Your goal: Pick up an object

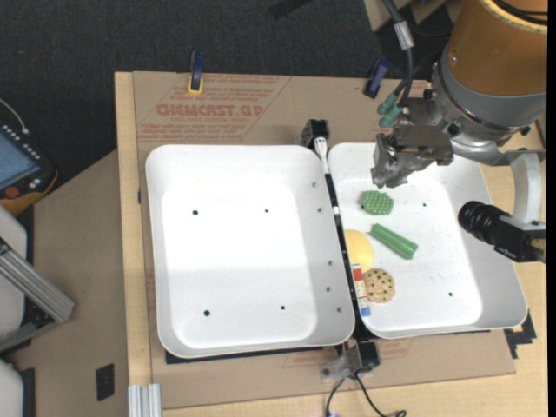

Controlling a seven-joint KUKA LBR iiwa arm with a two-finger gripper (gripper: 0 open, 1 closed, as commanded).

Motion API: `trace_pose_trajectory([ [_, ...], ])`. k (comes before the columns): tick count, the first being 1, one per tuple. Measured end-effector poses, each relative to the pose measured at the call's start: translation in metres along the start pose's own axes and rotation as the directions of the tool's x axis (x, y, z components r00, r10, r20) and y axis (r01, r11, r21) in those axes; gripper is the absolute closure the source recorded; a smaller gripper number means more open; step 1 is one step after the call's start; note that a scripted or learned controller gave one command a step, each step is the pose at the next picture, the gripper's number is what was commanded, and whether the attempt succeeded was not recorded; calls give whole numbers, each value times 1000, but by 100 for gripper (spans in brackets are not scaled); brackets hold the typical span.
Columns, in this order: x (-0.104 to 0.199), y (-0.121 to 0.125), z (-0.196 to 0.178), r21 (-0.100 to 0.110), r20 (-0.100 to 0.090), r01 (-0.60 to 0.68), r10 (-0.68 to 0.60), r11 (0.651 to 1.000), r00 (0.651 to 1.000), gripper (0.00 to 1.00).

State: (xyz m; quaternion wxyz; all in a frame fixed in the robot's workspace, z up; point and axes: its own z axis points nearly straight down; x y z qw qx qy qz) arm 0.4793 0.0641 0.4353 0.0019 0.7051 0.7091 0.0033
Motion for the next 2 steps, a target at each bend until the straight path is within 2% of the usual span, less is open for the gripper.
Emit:
trace_pose_trajectory([
  [1, 46, 0, 4, 5, 1, 0, 0, 1000, 1000, 100],
  [2, 75, 0, 22, 12, 3, -2, 2, 1000, 1000, 100],
])
